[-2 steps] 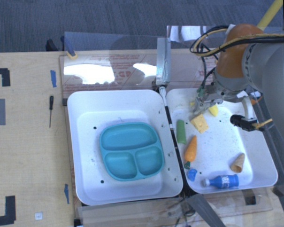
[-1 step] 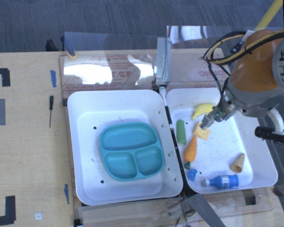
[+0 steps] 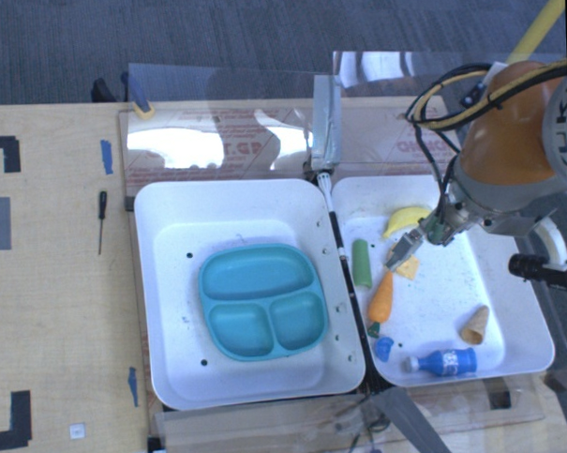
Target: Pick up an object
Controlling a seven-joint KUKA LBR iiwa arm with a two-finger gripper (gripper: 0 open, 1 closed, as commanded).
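Blue plastic marks the nearest item: a small bottle (image 3: 444, 361) is seen lying on its side at the near edge of the right bin (image 3: 523, 346), with a small blue piece (image 3: 383, 348) just to its left. A tan cone-shaped object (image 3: 474, 325) is found a little farther in, toward the right. An orange carrot (image 3: 382, 298) lies tilted near the bin's left wall, and a green cylinder (image 3: 361, 262) is set just beyond it, against that wall. In the left bin (image 3: 161, 217) a teal divided plate (image 3: 263, 300) is placed — three compartments, flat on the floor.

Farther back, the gripper (image 3: 404, 248) is lowered into the right bin, between the carrot and a yellow banana-like object (image 3: 407, 218), above a small yellow piece (image 3: 408, 269). Whether its fingers are spread or closed cannot be told — nothing is seen held between them. The orange band (image 3: 505, 145) of the arm is seen beyond, at the far right.
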